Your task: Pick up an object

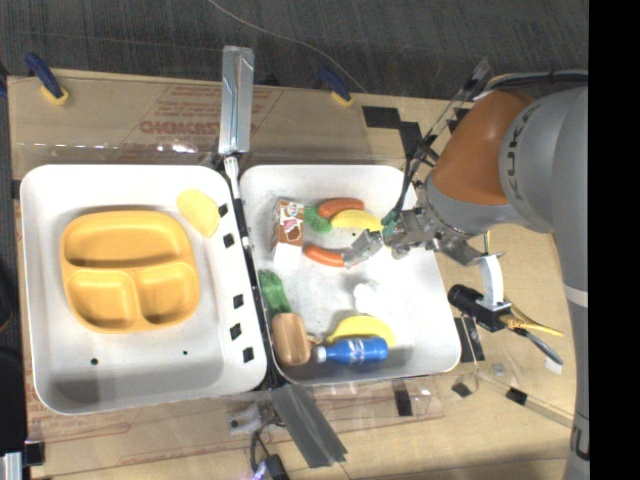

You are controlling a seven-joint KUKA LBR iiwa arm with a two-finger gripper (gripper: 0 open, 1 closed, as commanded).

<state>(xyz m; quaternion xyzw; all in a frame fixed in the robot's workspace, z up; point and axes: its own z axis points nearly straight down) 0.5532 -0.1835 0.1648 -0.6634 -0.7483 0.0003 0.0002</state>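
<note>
**Arm over the right bin, among toy foods**

A cardboard-covered counter [300, 103] carries two shallow white bins side by side, with dark carpet across the top of the frame. The grey arm with its orange band [480, 158] reaches in from the right, and its hand [375, 243] sits low over the upper middle of the right bin [420, 318]. Whether the hand is released or clenched cannot be told from this angle, and nothing is plainly seen between its tips.

Just beside the hand, to its left, lie a yellow banana piece [352, 220], an orange sausage [340, 206] with a bit of green at its end, and a second orange sausage [325, 256] slightly lower. Further left stands a small brown and white carton [289, 222]. Toward the bottom of this bin are a green vegetable [272, 292], a tan bread-like piece [289, 339], a blue bottle [355, 351] lying on its side, and another yellow banana [362, 327] touching the bottle from above.

The left bin [40, 368] holds a yellow divided tray [128, 268] and a yellow lemon-like piece [198, 210] near its upper right corner.
</note>
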